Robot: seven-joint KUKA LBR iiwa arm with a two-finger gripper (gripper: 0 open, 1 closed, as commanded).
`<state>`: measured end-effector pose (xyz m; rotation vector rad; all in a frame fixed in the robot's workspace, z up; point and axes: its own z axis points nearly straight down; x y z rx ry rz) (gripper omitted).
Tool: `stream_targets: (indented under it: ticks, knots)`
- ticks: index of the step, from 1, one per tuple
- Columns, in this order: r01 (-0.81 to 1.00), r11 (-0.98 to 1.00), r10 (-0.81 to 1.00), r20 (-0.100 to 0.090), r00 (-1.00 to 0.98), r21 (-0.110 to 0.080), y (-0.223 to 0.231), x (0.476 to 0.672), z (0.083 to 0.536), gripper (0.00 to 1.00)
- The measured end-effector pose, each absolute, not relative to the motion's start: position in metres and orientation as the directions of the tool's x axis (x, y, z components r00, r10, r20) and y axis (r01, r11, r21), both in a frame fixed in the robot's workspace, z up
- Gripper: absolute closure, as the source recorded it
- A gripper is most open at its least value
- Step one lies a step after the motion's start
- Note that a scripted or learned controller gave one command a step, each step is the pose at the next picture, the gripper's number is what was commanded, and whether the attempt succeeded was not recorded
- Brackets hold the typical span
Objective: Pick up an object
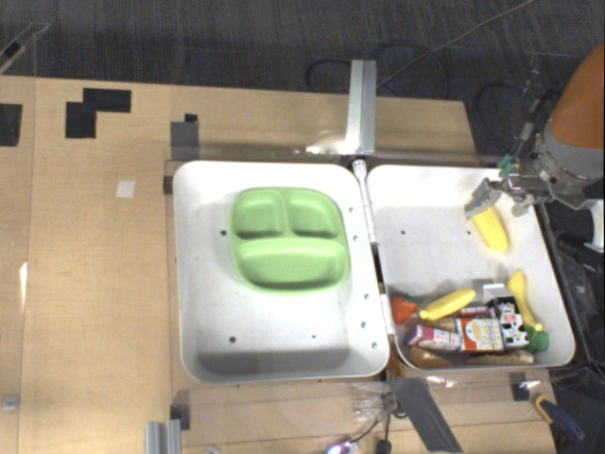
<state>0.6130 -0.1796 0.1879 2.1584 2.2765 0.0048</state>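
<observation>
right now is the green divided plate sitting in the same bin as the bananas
No, the green divided plate lies in the left bin, while the bananas lie in the right bin.

Two bins sit side by side on the bench point(85, 282). A divided tray point(287, 237) lies in the left bin point(203, 334), toward its far half. In the right bin point(416, 220), a corn piece point(491, 228) lies near the far right corner, just beside the gripper point(501, 195). Along the near wall lie a banana point(447, 304), a carton point(470, 333) and another banana point(521, 298) to the right.
</observation>
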Motion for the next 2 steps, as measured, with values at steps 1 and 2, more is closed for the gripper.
stream_targets:
  ticks: [1, 2]
  knots:
    - [0.998, 0.067, 0.998, -0.003, -0.067, 0.01, -0.205, 0.625, 0.089, 0.0]
    - [0.998, 0.068, 0.998, -0.003, -0.068, 0.017, -0.204, 0.627, 0.101, 1.0]
